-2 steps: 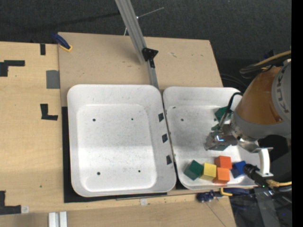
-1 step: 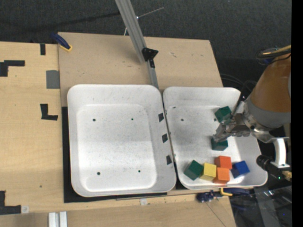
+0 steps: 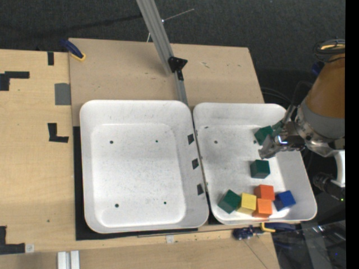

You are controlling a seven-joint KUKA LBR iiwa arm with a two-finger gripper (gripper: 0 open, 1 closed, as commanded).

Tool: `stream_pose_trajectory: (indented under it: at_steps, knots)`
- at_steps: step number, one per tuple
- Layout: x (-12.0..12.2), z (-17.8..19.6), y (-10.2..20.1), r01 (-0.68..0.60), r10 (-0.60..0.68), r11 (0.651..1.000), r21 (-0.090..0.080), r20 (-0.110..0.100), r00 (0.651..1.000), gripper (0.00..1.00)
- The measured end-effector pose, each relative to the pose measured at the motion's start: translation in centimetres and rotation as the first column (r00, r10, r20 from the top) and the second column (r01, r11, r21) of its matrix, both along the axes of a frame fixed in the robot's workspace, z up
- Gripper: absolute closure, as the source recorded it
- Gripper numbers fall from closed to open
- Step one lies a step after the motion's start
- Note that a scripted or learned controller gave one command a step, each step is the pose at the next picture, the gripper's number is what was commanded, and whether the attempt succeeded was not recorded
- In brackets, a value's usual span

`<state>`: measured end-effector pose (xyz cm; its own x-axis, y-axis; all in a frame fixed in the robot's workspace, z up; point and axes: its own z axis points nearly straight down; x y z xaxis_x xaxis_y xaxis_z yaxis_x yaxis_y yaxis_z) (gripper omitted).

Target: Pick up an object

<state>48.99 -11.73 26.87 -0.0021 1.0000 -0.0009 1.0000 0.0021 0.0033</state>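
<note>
Two shallow white plastic bins sit side by side on the tabletop: a left bin (image 3: 90, 150) and a right bin (image 3: 224, 122). The right bin carries seven small cubes. Three are dark green: one (image 3: 263, 134) near its far right corner, one (image 3: 259, 168) toward its right edge, one (image 3: 229, 201) along its near edge. Two are orange (image 3: 265, 192) (image 3: 263, 207), one yellow (image 3: 248, 202), one blue (image 3: 285, 199), all clustered by its near right corner.
</note>
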Motion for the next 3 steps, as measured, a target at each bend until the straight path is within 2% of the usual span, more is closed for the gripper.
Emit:
stream_pose_trajectory:
  at_steps: [1,2,3]
  knots:
    - [0.0,3.0,0.0,0.001,-0.001,1.000,0.000,-0.002,1.000,1.00]
    - [3.1,2.8,4.4,-0.003,0.003,1.000,0.001,-0.004,1.000,1.00]
    - [6.7,0.8,8.8,-0.004,0.004,1.000,0.001,-0.005,1.000,1.00]
